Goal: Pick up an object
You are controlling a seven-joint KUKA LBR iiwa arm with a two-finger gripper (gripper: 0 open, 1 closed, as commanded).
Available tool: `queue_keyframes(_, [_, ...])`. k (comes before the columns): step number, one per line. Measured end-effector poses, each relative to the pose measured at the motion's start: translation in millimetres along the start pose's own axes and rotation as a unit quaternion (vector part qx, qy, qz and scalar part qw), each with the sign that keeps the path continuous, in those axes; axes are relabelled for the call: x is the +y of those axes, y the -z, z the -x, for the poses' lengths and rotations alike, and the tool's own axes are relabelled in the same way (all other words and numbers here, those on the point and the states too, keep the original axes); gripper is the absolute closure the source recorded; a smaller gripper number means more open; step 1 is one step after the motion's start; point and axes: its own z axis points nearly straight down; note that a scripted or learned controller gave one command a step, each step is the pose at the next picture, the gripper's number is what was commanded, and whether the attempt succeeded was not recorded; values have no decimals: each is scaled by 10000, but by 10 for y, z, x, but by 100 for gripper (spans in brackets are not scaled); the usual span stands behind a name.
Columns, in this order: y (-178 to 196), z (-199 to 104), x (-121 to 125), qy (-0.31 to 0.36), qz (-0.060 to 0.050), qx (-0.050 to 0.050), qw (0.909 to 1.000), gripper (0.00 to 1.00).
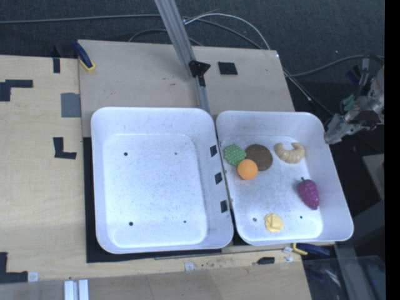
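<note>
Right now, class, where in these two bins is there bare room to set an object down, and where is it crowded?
The left bin offers bare floor wall to wall. In the right bin, the green piece, brown piece, orange ball and croissant crowd the top. Bare floor lies between the orange ball, purple grapes and yellow piece.

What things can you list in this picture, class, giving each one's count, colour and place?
shallow plastic bins: two, white, side by side on the bench.
round brown toy: one, right bin, upper middle.
bumpy green toy: one, touching the brown one's left side.
small orange ball: one, just below those two.
curved tan croissant toy: one, right of the brown one.
purple grape bunch toy: one, right bin, right side.
small yellow toy: one, right bin, near front wall.
gripper: one, grey, outside the right bin's right edge.
</note>
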Motion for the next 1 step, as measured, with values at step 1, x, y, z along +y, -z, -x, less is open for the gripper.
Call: queue_keyframes(1, [30, -94, -663, 12, -3, 8, 10000, 100])
